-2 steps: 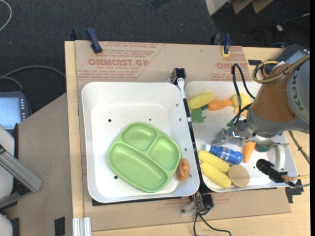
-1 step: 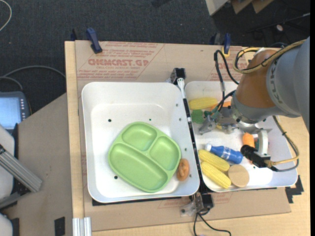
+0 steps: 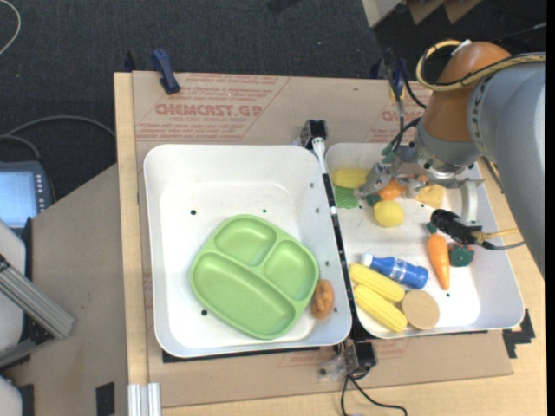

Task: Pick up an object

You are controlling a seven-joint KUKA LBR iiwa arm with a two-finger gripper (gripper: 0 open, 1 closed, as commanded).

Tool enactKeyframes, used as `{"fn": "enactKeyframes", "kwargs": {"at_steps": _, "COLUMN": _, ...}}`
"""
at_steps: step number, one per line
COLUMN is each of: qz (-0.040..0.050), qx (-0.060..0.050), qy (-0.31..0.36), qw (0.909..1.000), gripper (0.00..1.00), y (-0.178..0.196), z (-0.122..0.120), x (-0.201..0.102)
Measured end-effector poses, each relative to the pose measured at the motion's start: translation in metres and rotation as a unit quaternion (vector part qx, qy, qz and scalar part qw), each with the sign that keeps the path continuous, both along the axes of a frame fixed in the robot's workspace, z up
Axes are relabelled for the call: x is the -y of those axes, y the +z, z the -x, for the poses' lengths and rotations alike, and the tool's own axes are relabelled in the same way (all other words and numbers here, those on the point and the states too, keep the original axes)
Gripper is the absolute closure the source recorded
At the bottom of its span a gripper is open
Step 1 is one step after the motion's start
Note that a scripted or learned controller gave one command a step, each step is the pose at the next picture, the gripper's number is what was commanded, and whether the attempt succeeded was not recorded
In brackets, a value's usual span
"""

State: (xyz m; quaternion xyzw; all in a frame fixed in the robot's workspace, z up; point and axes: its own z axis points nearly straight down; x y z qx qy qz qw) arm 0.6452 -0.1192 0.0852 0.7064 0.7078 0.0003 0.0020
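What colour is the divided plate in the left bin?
Light green, seen plainly in the camera view: the divided plate.

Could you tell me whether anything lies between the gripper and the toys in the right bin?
Nothing visible does. The gripper is already down in the right bin, among the toys at its far end, close beside the yellow lemon. Whether it touches any toy cannot be told.

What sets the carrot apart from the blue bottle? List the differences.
The carrot is orange and tapers to a point; the blue bottle is blue with a white end and blunt. The carrot lies nearly along the bin's depth, while the bottle lies crosswise. Both lie flat in the right bin, apart from each other.
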Motion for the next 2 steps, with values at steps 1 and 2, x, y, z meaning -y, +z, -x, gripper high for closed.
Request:
{"fn": "enactKeyframes", "kwargs": {"at_steps": 1, "qz": -0.0014, "qx": -0.005, "qy": -0.002, "qw": 1.0, "gripper": 1.0, "y": 0.008, "z": 0.004, "x": -0.001}}
{"fn": "enactKeyframes", "kwargs": {"at_steps": 2, "qz": -0.0027, "qx": 0.0, "qy": 0.0, "qw": 1.0, "gripper": 1.0, "y": 0.105, "z": 0.076, "x": -0.044}}
